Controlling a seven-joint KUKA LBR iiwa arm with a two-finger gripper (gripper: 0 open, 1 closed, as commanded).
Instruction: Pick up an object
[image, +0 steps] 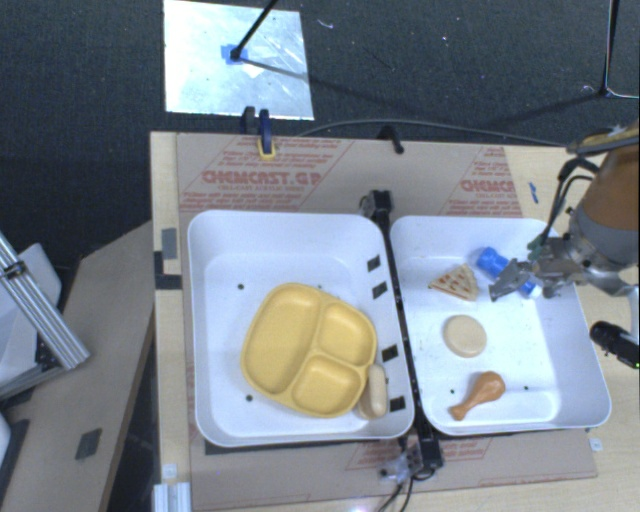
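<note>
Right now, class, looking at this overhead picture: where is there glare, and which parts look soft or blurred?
In the camera view, the foil sheet on the dark floor glares brightest; both white bins are evenly lit with faint shadows; the gripper looks slightly blurred beside the blue object.

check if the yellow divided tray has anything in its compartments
Empty. All three compartments of the yellow divided tray show bare yellow plastic. The pale bread roll lies beside its lower right edge, outside it on the white bin floor.
</note>
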